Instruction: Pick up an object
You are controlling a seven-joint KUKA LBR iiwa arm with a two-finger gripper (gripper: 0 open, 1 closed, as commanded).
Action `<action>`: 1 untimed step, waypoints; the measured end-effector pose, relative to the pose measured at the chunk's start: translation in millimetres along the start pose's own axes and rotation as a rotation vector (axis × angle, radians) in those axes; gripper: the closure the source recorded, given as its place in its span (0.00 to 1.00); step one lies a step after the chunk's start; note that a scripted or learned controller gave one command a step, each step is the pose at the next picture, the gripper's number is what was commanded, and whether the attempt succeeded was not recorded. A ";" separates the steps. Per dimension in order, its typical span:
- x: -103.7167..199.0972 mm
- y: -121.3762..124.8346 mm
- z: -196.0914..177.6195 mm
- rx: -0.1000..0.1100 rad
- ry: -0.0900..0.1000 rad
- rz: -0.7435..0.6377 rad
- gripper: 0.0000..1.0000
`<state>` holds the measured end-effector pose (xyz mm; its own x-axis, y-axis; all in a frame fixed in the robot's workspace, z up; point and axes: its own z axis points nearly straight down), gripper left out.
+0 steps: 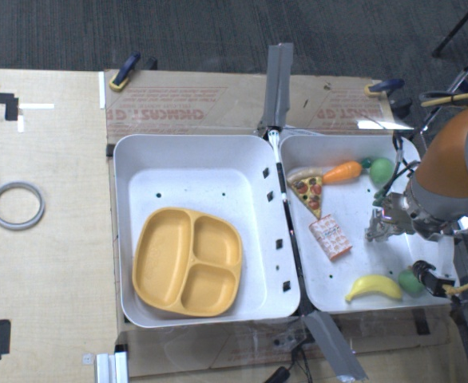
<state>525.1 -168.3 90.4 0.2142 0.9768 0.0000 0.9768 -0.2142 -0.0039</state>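
We can make out red print running across the brown cardboard sheet (pixel 218 106) behind the bins, but the letters are too faint for us to read with any confidence. The small pink-and-white packet (pixel 331 237) in the right bin (pixel 330 290) also carries markings too small to read. It lies between a pizza slice toy (pixel 307 191) and a yellow banana (pixel 374 288), with a carrot (pixel 343 172) and a green ball (pixel 380 169) near the bin's far wall. The arm (pixel 451 166) reaches in from the right, its orange band above the wrist, and the gripper (pixel 382 223) hangs low over the right bin's bare floor, right of the packet. We cannot tell how the jaws stand. In the left bin (pixel 186 154) sits a yellow divided plate (pixel 188 260). A tape roll (pixel 15 205) rests on the worktop (pixel 50 294).
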 end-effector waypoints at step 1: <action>-33.2 -39.5 -199.5 -0.003 -0.002 0.124 1.00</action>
<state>480.1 -192.4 290.1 0.3331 0.9429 -0.0027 0.9429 -0.3331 -0.0008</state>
